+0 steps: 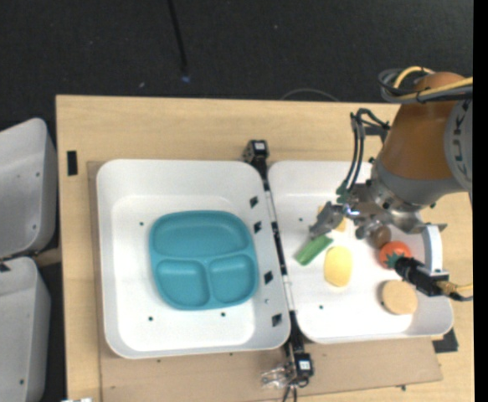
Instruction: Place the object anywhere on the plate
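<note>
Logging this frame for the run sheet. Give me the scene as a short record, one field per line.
plate: teal plate with three compartments, lying in the left bin, nothing on it
right bin: holds a green object, a yellow object, a round tan object and a red-orange object
gripper: over the right bin, just above the green object
grasp: cannot tell whether anything is held
task status: nothing placed on the plate yet
</note>
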`<state>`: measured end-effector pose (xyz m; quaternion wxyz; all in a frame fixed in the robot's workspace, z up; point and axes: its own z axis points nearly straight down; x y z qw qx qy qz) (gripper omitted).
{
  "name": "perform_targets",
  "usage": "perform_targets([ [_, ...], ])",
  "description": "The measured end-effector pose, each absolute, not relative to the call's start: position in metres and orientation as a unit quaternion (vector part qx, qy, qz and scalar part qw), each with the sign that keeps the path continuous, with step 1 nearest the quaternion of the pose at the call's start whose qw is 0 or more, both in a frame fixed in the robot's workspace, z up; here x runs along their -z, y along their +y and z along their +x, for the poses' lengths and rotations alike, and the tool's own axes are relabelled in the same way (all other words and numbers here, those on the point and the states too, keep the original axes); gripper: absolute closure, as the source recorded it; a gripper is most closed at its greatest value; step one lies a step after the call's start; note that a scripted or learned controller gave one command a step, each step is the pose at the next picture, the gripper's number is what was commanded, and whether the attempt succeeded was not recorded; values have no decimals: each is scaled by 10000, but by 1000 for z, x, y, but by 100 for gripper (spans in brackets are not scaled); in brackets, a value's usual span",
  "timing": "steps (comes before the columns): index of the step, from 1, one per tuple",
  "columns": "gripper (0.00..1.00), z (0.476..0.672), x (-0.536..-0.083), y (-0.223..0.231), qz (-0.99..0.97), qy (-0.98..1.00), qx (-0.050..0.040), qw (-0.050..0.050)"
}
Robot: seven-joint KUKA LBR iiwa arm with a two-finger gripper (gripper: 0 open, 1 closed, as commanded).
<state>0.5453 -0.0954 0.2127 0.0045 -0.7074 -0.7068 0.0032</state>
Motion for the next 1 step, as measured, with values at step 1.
perform_targets([
  [1, 0, 548, -218, -95, -7065, -7077, 4, -1],
])
